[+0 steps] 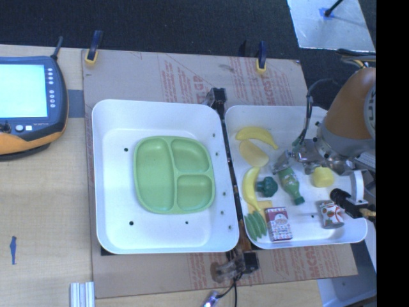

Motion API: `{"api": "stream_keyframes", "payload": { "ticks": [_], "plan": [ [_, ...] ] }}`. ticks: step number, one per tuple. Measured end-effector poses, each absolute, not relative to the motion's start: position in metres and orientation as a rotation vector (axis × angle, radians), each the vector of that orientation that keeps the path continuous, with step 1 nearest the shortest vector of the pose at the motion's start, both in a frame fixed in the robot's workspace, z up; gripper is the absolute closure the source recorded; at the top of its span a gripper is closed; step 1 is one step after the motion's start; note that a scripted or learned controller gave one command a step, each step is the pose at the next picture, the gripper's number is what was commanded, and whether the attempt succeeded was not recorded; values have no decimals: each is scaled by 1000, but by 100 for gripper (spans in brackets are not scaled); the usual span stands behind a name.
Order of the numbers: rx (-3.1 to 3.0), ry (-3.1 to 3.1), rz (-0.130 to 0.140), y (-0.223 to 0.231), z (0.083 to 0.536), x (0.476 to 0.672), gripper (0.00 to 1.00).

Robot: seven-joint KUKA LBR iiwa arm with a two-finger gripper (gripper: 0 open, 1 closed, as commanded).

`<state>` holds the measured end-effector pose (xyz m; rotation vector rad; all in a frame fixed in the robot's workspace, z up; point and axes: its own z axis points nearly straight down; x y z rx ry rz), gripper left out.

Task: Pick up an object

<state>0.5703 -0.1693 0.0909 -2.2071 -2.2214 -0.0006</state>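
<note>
Reaching in over the right bin (358, 234), the arm (348, 110) hangs its hand (305, 155) near the far edge; its grip I cannot make out. Just beside it, toward the near edge, a green bottle (291, 185) lies aslant.

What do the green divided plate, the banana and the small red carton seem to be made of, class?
Green divided plate: probably moulded plastic, matte, one even colour with rounded compartment ridges. Banana: likely plastic toy food, uniformly yellow and smooth. Small red carton: looks like printed cardboard or plastic, flat faces and sharp edges; the view leaves it open.
</note>
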Motion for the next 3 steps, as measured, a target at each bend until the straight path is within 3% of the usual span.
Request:
{"api": "stream_keyframes", "payload": {
  "ticks": [1, 2, 3],
  "plan": [
    [-2210, -2223, 4, -172, 102, 571, 100],
    [-2215, -2225, -1, -103, 175, 599, 100],
    [-2215, -2225, 0, -51, 239, 581, 100]
  ]
}}
